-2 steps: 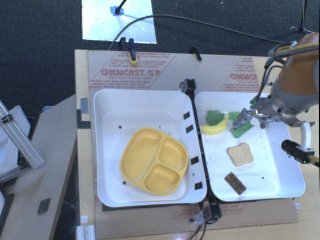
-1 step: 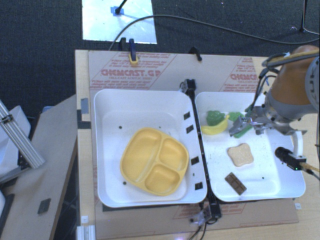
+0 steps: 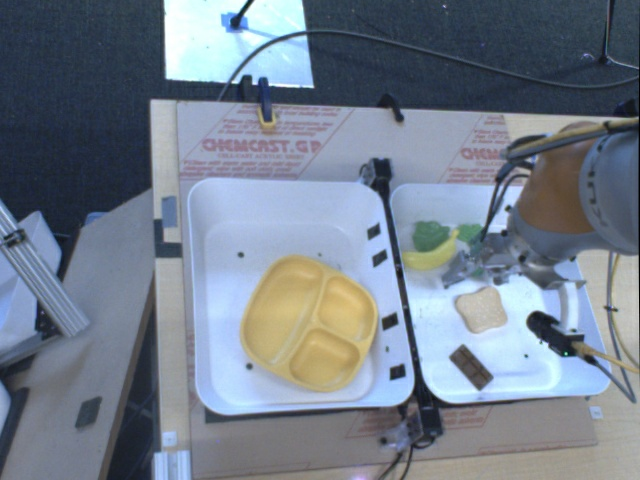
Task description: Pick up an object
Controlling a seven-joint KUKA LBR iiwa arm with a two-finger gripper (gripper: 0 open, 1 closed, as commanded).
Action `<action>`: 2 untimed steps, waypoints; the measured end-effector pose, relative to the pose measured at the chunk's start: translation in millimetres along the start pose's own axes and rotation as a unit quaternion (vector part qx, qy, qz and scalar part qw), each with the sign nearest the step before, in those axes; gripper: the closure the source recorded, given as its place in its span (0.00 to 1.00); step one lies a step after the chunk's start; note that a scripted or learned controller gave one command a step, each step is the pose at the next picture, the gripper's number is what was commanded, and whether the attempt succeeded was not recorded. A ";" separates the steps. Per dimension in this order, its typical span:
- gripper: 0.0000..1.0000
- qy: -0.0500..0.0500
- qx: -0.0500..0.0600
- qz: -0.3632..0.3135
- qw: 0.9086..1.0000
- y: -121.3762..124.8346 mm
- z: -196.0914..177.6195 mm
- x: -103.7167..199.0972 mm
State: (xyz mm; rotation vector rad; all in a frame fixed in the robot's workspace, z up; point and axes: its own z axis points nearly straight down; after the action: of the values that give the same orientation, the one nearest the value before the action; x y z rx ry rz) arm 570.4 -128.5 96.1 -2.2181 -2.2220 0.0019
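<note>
The right bin (image 3: 520,378) holds a yellow banana (image 3: 430,256), a green leafy piece (image 3: 431,234) just behind it, a slice of toast (image 3: 482,310) and a brown chocolate bar (image 3: 470,366). My gripper (image 3: 463,270) is low in this bin, right of the banana's end and just above the toast. Nothing shows in its grasp. The arm's orange band (image 3: 550,193) is above the bin's right side.
The left bin (image 3: 215,268) holds a yellow divided plate (image 3: 308,320). A black divider with clips (image 3: 392,278) runs between the bins. The bench's cardboard-like sheet (image 3: 300,138) lies behind them.
</note>
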 end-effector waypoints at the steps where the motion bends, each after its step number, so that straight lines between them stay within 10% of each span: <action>1: 1.00 -0.001 -0.003 0.000 1.000 1.4 -13.9 -0.6; 2: 1.00 -0.001 -0.005 0.001 1.000 0.8 -75.1 -8.5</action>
State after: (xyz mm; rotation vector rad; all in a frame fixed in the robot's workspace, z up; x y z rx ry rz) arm 571.3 -137.0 171.2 -2.2262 -2.2253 -0.0057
